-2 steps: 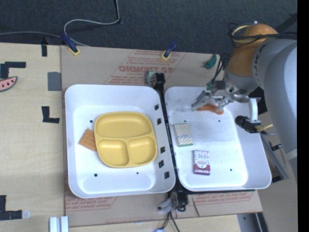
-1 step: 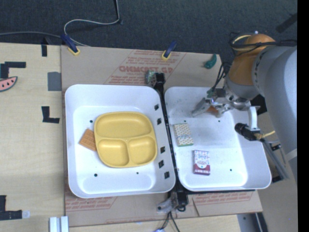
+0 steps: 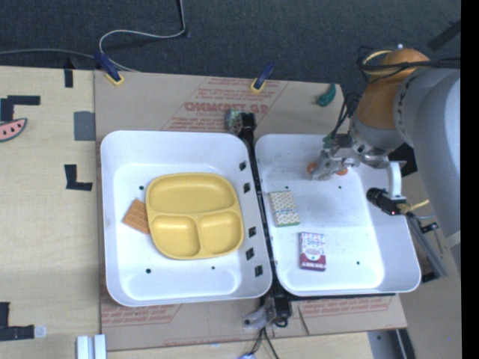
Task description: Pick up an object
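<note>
Two small packets lay in the right bin [image 3: 389, 271], the patterned packet [image 3: 284, 207] and red box [image 3: 313, 250], both toward the yellow tray [image 3: 196, 215] from the tool [image 3: 327, 168], whose finger state we could not tell.

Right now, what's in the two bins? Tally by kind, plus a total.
Yellow divided plate: 1, left bin
Tan cracker-like piece, tucked at the plate's left edge: 1, left bin
Small patterned packet: 1, right bin
Red and white box: 1, right bin
Small orange item by the gripper, kind unclear: 1, right bin
Total: 5
</note>
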Controlling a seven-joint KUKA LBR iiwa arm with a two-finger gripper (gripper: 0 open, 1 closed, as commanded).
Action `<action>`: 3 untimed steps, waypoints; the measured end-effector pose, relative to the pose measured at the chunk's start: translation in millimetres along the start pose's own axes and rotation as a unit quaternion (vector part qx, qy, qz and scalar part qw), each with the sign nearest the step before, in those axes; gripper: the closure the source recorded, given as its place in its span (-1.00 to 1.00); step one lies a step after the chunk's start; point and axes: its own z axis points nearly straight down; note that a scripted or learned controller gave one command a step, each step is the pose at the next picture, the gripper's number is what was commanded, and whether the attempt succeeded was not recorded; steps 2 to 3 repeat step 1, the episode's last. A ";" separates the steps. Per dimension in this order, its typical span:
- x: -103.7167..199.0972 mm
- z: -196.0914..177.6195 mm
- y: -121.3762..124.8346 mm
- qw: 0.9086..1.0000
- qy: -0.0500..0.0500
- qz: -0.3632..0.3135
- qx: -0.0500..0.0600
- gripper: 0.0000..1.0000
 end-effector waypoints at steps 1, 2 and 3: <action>0.0 0.2 -0.1 1.000 0.000 0.000 0.000 -1.00; 0.0 0.2 -0.1 1.000 0.000 0.000 0.000 -1.00; 0.0 0.2 -0.1 1.000 0.000 0.000 0.000 -1.00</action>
